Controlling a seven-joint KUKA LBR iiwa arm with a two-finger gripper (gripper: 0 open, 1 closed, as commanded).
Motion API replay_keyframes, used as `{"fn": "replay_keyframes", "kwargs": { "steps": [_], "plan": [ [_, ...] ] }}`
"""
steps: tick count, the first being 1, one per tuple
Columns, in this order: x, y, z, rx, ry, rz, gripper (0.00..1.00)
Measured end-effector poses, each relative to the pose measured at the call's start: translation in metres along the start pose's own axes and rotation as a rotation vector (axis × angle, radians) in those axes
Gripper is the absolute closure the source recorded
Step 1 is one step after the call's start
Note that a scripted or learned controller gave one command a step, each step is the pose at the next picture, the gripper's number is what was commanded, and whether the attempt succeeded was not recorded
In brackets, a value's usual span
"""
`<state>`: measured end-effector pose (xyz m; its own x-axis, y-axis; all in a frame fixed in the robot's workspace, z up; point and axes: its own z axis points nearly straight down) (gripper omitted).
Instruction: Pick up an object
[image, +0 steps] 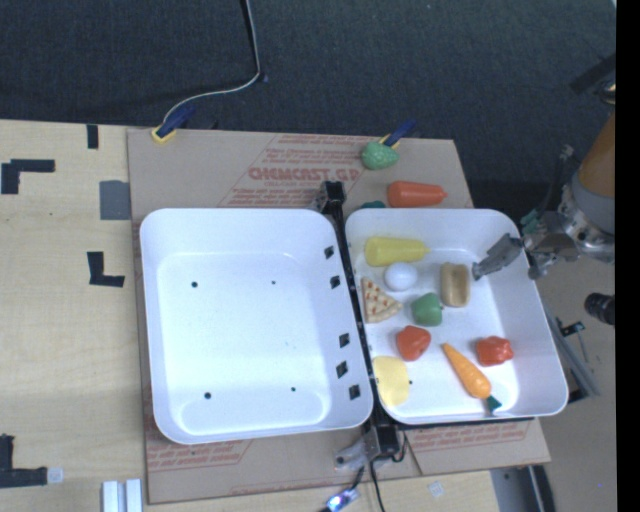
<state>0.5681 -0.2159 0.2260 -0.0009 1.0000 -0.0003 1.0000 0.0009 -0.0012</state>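
Starting at the near edge of your right-hand bin (540, 330), you have a carrot (467, 370) lying at a slant beside a red piece (493, 350), with a yellow piece (391, 380) against the near-left wall and a red pepper (413, 342) just beyond it. Mid-bin, a green piece (428, 309), a waffle-patterned wedge (379, 300), a white ball (401, 277) and a tan bread-like piece (455, 284) sit close together; a yellow corn-like piece (394, 250) lies at the far side. The gripper (520, 250) hangs over the far-right part of this bin with its fingers spread and nothing between them, nearest the tan piece. Expect trouble from crowding: a descent here could wedge a finger onto a neighbour, or nudge the ball away. Rounded, smooth items may squirt out on closing. The bin wall near the gripper risks a strike. Beyond the bins, an orange piece (416, 193) and a green lump (379, 155) rest on the cardboard (250, 165).
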Motion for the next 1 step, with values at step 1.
{"fn": "replay_keyframes", "kwargs": {
  "steps": [1],
  "plan": [
    [-0.0065,0.0362,0.1153,0.005,0.001,-0.002,0.0]
  ]
}}
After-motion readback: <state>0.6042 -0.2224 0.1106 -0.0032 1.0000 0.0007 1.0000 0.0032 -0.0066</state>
